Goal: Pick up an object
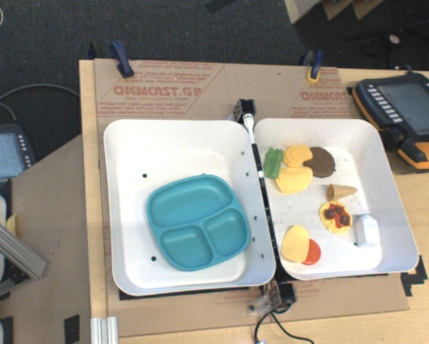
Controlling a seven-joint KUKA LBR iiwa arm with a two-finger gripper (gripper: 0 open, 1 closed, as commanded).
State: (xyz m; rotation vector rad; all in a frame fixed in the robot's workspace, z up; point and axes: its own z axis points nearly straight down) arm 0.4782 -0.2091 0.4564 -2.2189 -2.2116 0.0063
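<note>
Cone [341,190] in right bin [387,260]: likely light, stiff plastic, slippery taper; grip across wide end. Clear space either side for fingers; their state cannot be told.

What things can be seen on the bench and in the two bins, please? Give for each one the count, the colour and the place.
bins: 2, white, side by side on the cardboard sheet
divided plate: 1, teal, in the left bin
green piece: 1, green, right bin, top left
yellow pieces: 3, yellow, right bin; two near the top, one at the bottom
brown round piece: 1, dark brown, right bin, top
cone piece: 1, tan, right bin, middle
pizza-like piece: 1, yellow with red, right bin, right of middle
white piece: 1, white, right bin, right edge
red piece: 1, red, touching the bottom yellow piece
clamps: 2, blue, on the cardboard's far edge
pendant: 1, dark, on the bench at the right
</note>
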